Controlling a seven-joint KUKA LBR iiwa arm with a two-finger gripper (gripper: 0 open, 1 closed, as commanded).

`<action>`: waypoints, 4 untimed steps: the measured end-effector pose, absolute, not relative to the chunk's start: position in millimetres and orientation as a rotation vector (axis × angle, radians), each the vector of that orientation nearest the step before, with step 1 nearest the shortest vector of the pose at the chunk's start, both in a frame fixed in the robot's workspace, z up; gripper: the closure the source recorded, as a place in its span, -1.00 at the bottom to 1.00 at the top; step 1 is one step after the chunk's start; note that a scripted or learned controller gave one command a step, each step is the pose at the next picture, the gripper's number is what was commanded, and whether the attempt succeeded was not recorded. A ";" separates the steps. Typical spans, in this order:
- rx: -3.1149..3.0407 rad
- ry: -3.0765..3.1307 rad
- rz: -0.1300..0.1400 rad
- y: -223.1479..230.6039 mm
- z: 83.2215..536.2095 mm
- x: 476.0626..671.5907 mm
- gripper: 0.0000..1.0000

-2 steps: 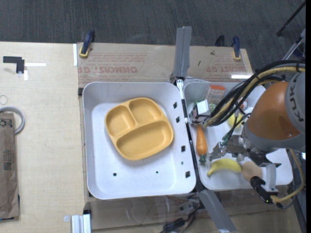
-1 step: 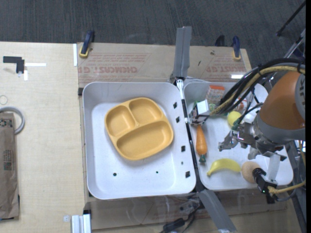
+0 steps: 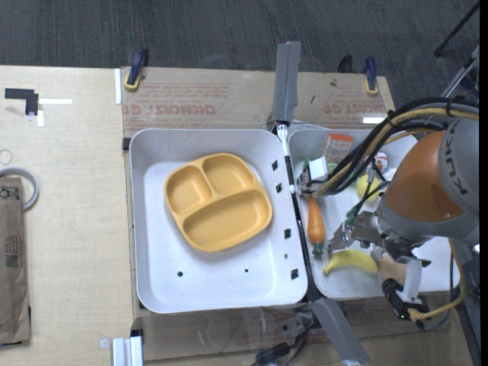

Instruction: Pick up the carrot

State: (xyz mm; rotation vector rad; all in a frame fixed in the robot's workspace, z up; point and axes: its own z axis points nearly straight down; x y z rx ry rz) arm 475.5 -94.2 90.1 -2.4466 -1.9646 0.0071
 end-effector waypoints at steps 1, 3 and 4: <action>-2.450 -1.959 0.011 -95.2 98.1 474.8 1.00; -2.060 -2.371 0.004 -79.2 190.8 505.1 -1.00; -2.060 -2.370 0.008 -80.2 198.7 505.2 1.00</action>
